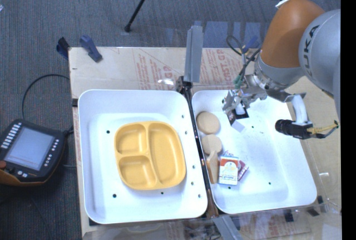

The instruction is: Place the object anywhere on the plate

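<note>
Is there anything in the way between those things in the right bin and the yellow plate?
Just the bins' raised rims where they meet. The round pieces and small box lie right of them, the plate left. The gripper hangs over the right bin.

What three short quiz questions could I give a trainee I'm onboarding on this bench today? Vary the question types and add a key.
1. True or false: the yellow plate lies in the left bin.
2. Which lies closest to the small box? A) the plate B) the round bun C) the wooden piece
3. Fill in: the gripper hangs over the ____ bin.

Key: 1 true; 2 C; 3 right.
</note>
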Controlling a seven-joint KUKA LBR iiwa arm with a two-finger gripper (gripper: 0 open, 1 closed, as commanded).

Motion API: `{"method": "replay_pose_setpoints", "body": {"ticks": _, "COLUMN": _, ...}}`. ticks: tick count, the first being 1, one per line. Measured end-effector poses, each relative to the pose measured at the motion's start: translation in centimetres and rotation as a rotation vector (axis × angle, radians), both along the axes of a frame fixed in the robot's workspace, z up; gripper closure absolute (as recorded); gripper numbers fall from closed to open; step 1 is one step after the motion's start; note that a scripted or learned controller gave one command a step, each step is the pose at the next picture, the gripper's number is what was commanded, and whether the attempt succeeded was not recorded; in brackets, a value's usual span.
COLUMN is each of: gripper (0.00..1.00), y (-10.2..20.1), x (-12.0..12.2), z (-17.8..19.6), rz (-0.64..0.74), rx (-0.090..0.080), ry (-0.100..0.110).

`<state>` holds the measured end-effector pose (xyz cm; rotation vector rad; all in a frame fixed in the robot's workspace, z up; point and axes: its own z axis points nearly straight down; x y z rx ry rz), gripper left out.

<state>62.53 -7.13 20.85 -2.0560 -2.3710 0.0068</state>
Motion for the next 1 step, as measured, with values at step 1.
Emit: {"method": "replay_pose_setpoints", "body": {"ticks": 1, "gripper": 0.0, "y": 0.0, "x": 0.01, "z": 0.01, "rz": 0.0, "rx": 0.0, "ry": 0.0}}
